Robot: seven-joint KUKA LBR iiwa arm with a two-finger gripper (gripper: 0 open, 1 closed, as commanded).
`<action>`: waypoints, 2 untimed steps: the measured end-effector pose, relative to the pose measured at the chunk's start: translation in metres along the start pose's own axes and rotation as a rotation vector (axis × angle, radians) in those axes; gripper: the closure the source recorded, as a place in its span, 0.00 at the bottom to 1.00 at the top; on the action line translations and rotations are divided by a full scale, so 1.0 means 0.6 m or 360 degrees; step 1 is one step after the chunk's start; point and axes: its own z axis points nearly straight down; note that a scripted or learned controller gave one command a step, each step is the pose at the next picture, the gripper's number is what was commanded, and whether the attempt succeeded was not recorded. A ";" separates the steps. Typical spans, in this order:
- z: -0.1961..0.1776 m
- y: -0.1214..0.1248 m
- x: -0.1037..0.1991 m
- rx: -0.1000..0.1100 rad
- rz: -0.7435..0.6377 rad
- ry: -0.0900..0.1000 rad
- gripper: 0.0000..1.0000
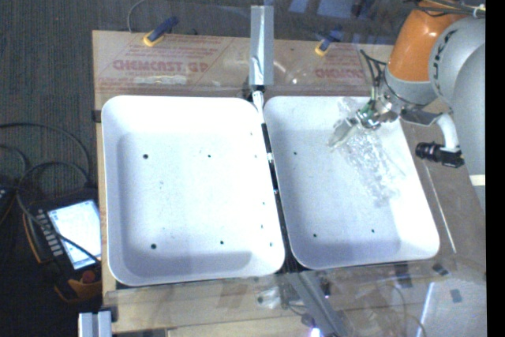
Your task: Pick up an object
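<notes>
Two white bins side by side on your tabletop.
Your gripper (368,119) sits low over the right bin (316,193), touching a crinkled clear plastic object (371,158) lying there; jaws' state unclear.

A clear, crinkled plastic object (371,158) lies in the right bin's (316,193) upper-right part

I am reaching in from the right, my gripper (369,116) hanging over the far part of the right bin (316,249). A clear, crinkled plastic object (371,158) is lying under and just below it — whether my fingers are touching it, I cannot tell. The left bin (126,193) is sitting alongside, rims nearly meeting.
</notes>
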 end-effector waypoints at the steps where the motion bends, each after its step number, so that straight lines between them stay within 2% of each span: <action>1: -0.034 -0.014 -0.035 -0.0058 -0.0077 -0.0001 1.00; 2: 0.004 -0.032 -0.036 -0.0100 -0.0033 -0.0017 1.00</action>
